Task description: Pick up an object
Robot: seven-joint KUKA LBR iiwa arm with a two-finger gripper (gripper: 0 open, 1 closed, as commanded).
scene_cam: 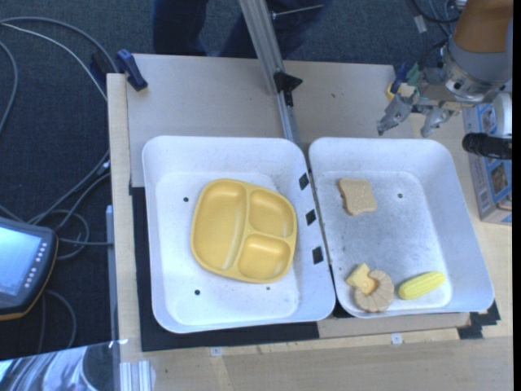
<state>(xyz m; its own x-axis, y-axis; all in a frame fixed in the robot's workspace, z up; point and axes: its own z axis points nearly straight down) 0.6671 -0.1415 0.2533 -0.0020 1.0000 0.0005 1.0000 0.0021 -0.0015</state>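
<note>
The pincer (411, 119) hung at about one o'clock in the camera view, above the bench (203, 96) just beyond the far rim of the right bin (464, 218), its two fingers (391, 116) spread apart and gripping nothing. The grey arm (480, 31) with its orange band reached in from the two o'clock corner. Inside the right bin, a tan slice of toy bread (356, 195) lay toward twelve o'clock of the bin's floor, well apart from the pincer. At the bin's six o'clock edge sat a small cluster: a yellow cheese-like chunk (359, 278) touching a round tan cookie (374, 292), and just beside them at the four o'clock side a yellow corn cob (421, 284) lying tilted. The left bin (163, 218) held a yellow divided plate (242, 230) with three compartments, resting near the bin's centre. A slanted metal pole (264, 47) ran from twelve o'clock down to the gap between the two bins. Cables (49, 137) trailed over the dark floor at nine o'clock, and a screen device (20, 267) sat at eight o'clock.
</note>
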